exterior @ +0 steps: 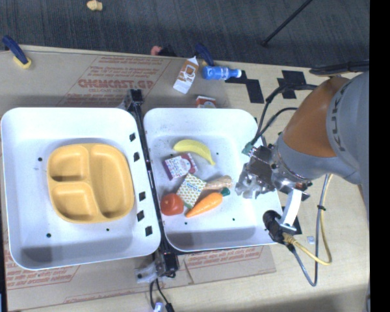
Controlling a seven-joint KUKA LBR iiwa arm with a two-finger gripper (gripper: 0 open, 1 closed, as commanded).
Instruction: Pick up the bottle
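Note:
A small blue bottle (220, 73) lies on its side on the cardboard behind the right bin (247, 229), outside both bins. My gripper (247, 187) hangs low over the right bin's right side, far in front of that bottle. A pale beige oblong thing (218, 182) lies just left of the gripper, touching an orange carrot (205, 204) with a green tip; I cannot tell what it is. Nothing shows between the gripper's ends.
The right bin also holds a banana (195, 151), a pink packet (179, 166), a checkered box (191, 190) and a red tomato (171, 204). A yellow divided plate (91, 181) fills the left bin (19, 239). A small carton (186, 75) lies near the bottle.

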